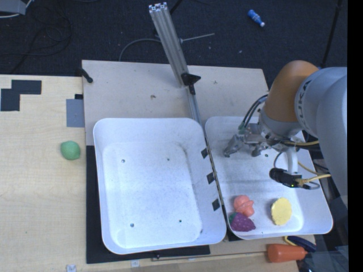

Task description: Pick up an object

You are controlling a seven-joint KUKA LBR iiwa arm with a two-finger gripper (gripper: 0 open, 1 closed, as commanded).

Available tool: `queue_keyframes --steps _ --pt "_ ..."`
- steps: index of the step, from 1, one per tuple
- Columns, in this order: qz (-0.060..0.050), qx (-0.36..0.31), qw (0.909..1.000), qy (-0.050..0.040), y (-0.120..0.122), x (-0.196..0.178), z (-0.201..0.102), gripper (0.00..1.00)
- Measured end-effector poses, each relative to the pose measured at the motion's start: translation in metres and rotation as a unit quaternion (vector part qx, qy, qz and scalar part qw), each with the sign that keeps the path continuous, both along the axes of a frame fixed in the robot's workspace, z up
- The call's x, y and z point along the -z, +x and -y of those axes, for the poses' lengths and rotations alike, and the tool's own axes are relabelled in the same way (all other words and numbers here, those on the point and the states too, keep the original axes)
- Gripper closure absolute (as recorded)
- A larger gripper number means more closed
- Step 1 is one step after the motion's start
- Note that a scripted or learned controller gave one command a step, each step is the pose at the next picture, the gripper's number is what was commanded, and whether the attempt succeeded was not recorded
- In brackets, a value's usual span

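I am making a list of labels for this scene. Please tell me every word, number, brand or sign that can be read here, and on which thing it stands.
None: no word, number or brand can be read in the camera view.
Right bin, left bin, pink toy, purple toy, yellow toy: no print visible.
Green ball: plain.
Gripper: too small to show any marking.

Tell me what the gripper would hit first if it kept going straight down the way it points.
Probably the bare floor of the right bin; the gripper hangs over it, with depth unclear.

Three toys (244, 204) in right bin (323, 222)
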State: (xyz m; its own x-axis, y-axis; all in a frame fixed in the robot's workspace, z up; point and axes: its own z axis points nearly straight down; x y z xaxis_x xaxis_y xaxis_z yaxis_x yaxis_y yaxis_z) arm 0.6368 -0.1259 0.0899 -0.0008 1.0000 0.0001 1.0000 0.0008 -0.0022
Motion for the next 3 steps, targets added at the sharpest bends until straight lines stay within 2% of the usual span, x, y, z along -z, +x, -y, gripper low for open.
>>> queue_keyframes --steps 1,2,3 --pt "0.001 0.001 1.0 -0.0001 0.001 -0.012 0.001 1.0" --pt "0.003 0.001 1.0 -0.0003 -0.002 -0.055 -0.002 1.0" --pt "0.003 0.0 1.0 -0.0003 0.002 -0.115 -0.008 1.0"
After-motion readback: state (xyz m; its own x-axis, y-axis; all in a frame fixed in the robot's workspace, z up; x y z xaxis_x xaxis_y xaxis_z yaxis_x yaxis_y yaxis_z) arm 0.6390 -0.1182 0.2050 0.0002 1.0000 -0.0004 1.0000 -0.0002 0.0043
